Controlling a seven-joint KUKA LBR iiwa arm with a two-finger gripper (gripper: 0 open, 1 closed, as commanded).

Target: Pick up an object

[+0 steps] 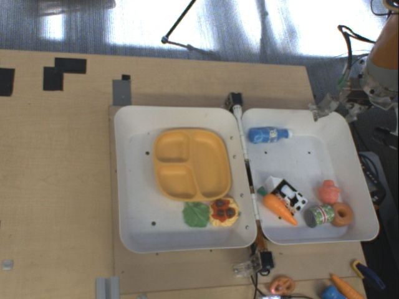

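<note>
Grey and orange, the arm (381, 61) hangs over the far right corner of the right bin (312, 161), wrist bent toward the rim; its gripper (333, 104) sits at that corner, and I cannot tell how its jaws stand. A blue bottle (268, 134) lies at the bin's far left. A carrot (279, 207), can (319, 216) and doughnut (342, 215) crowd the near side. A yellow plate (190, 164) fills the left bin (134, 179).

So two bins side by side. The left bin (134, 167) has a divided plate (190, 164) in the middle, with a leafy toy (196, 214) and a small pizza (224, 211) right in front of it, touching each other. The right bin (312, 161) has a bottle (268, 134) at the back, and a carrot (279, 208), can (319, 215) and donut (342, 214) along the front.
</note>
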